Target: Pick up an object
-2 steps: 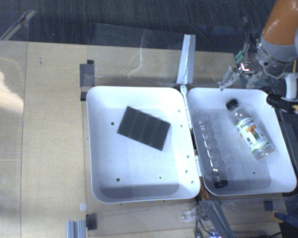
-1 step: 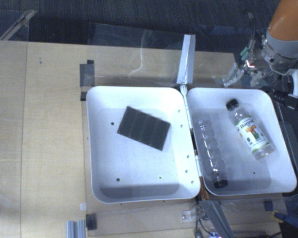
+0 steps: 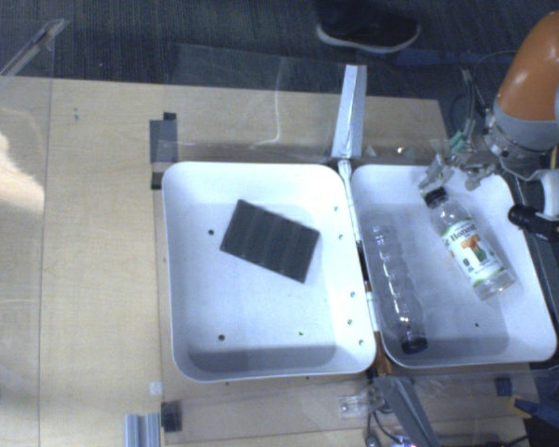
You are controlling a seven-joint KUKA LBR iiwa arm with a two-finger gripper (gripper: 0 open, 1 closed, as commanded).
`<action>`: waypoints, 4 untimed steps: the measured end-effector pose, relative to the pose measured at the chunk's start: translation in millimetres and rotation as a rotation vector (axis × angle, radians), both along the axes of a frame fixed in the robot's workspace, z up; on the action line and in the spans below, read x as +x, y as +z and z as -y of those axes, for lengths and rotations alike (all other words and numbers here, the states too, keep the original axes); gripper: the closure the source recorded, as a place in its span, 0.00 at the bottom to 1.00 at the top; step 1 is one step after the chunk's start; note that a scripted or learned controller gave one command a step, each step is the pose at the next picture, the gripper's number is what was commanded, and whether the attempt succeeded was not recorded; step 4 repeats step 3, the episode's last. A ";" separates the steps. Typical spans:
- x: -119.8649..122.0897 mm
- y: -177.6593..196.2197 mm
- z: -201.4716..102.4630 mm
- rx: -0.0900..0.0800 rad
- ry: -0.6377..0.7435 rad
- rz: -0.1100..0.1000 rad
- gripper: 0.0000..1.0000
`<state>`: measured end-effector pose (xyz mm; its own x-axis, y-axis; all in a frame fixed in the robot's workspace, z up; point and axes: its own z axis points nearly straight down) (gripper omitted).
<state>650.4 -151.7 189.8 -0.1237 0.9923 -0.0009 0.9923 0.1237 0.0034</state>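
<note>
the gripper (image 3: pixel 450 163) hovers at the back edge of the right white bin (image 3: pixel 531 343), its state impossible to tell. a clear plastic bottle with a black cap and orange-green label (image 3: pixel 468 245) lies just in front of it, cap toward the gripper, long axis running away toward the bin's front right. a second clear bottle (image 3: pixel 396 291) lies along the bin's left wall.

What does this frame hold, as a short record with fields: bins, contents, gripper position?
left bin: white, shallow; holds a flat dark grey rectangular pad, lying at a slant
right bin: white, shallow; holds two bottles
labelled bottle: clear plastic, black cap toward the far rim, lying flat
plain bottle: clear plastic, unlabelled, lying along the left wall, dark cap toward the near edge
gripper: over the right bin's far edge, just beyond the labelled bottle's cap
held: nothing seen between fingers
</note>
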 end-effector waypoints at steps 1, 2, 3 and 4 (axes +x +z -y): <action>20.2 -100.0 51.6 0.004 0.037 -0.005 0.00; 22.2 -89.3 51.5 -0.002 0.042 0.005 1.00; 20.4 -19.5 -20.6 0.000 -0.013 0.005 1.00; 20.4 -19.5 -20.6 0.000 -0.013 0.005 1.00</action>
